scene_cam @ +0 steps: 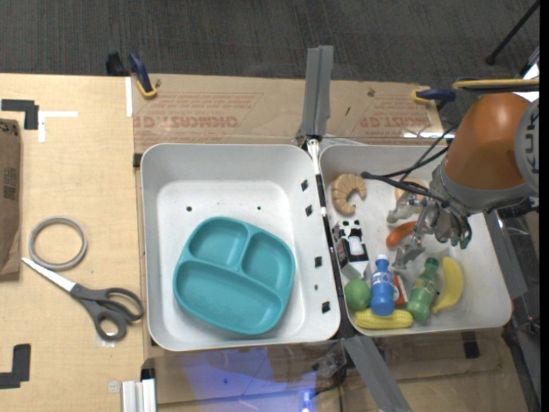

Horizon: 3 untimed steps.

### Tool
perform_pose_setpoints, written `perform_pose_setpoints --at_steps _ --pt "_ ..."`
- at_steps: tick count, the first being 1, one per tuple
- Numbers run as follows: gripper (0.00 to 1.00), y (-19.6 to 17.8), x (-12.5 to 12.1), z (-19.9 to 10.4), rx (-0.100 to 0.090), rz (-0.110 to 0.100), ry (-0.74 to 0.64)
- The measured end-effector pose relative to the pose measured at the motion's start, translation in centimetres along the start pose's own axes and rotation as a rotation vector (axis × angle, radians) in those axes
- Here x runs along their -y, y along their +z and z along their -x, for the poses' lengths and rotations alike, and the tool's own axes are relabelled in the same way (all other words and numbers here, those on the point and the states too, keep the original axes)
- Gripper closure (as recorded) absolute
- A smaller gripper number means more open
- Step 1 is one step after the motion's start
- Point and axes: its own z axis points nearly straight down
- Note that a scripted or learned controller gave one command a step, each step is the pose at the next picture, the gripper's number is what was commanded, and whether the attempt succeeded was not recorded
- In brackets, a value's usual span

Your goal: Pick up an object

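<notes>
Right bin (pixel 496 316): front half crowded. Green ball (pixel 357 293), blue bottle (pixel 383 286), corn cob (pixel 383 318), green bottle (pixel 424 288) and banana (pixel 450 283) lie touching or nearly so; gaps narrow. Croissant (pixel 348 191) stands apart at the back left, open floor beside it. Left bin (pixel 225 163): teal divided plate (pixel 234 275) fills the middle; the back strip is free, possibly the corners too.
</notes>
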Motion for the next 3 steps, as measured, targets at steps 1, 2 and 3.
perform_pose_setpoints --at_steps 1,2,3 --pt "0.0 0.0 0.3 1.7 0.0 0.0 -0.057" --pt "0.0 0.0 -0.6 1.3 -0.002 0.0 -0.05" --pt "0.0 0.1 -1.6 -1.4 -0.004 0.0 0.088"
